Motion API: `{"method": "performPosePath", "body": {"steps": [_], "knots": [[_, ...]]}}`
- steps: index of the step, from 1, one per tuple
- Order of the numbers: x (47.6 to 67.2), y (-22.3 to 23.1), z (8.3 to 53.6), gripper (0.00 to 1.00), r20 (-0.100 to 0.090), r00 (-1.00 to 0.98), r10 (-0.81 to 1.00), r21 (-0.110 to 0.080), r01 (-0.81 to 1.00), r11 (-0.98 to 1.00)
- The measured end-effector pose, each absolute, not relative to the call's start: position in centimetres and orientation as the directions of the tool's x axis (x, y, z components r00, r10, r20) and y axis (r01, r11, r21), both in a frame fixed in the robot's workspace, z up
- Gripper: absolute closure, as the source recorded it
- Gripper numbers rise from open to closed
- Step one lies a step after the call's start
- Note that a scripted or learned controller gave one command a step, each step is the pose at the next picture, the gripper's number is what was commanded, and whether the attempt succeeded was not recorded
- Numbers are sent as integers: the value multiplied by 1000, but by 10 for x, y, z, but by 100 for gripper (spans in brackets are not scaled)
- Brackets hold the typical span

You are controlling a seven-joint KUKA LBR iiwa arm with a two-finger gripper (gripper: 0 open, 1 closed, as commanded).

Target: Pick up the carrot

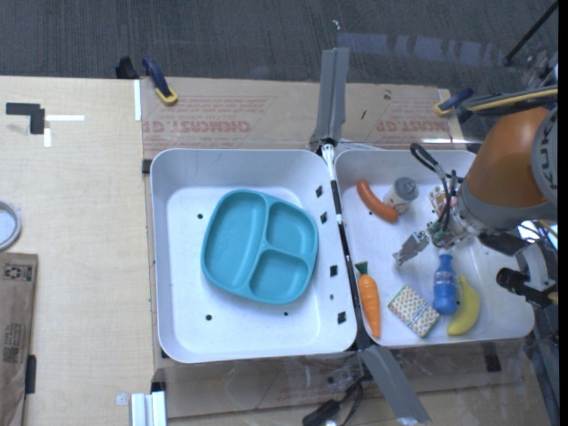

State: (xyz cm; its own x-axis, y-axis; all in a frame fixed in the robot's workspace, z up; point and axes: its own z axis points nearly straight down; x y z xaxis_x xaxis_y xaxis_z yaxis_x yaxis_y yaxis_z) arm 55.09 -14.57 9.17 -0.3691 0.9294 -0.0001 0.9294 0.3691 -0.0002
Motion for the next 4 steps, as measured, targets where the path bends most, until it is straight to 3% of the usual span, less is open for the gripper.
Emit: {"method": "performPosePath", "body": {"steps": [1,2,3,4], "knots": [[517,-101,93,0,0,-471,882,0,882,471],[494,-42,191,0,-1,-477,879,0,879,477],[478,-7,191,0,1,-618,786,-2,786,618],[478,74,191,0,-1,-545,838,-1,838,545]]}}
